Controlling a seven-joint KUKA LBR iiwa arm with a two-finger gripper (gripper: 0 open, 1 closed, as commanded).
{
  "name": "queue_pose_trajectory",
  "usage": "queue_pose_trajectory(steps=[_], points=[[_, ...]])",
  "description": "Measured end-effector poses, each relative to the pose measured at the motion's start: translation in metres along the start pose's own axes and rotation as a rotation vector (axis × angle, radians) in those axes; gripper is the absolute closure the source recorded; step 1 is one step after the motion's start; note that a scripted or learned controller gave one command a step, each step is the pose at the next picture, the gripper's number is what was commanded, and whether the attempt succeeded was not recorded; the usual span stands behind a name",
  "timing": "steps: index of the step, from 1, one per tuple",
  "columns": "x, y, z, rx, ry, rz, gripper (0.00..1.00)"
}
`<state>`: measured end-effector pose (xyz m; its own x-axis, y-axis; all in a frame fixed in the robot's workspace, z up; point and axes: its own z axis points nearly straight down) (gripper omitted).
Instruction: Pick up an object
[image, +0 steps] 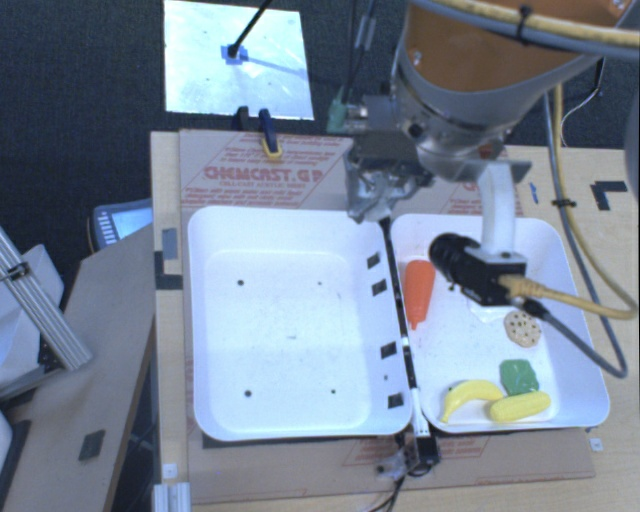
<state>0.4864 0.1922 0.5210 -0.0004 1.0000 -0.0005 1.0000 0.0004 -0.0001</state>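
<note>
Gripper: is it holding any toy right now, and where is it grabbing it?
It cannot be told. The gripper hangs over the back rim between the two bins, away from the carrot, cookie and banana, and no toy can be seen in it.

There's a brown board (262, 172) with red lettering lying under the bins' far edge. Just past the board, a yellow-and-black clamp (268, 138) grips its rim. Beyond the clamp, a shiny metal sheet (238, 58) sits on the dark floor, with a small blue piece on it. Left of the board, a blue-edged tablet (122, 222) pokes out, and further left, a slanted aluminium rail (40, 305).
</note>
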Motion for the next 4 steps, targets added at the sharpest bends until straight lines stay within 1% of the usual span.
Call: queue_pose_trajectory(steps=[1,2,3,4], points=[[0.0,0.001,-0.013,-0.004,0.002,-0.003,1.0],[0.026,0.007,-0.014,-0.002,0.002,-0.005,1.0],[0.025,0.008,-0.026,-0.004,0.003,-0.005,1.0],[-0.032,0.0,0.006,0.0,-0.001,0.004,1.0]])
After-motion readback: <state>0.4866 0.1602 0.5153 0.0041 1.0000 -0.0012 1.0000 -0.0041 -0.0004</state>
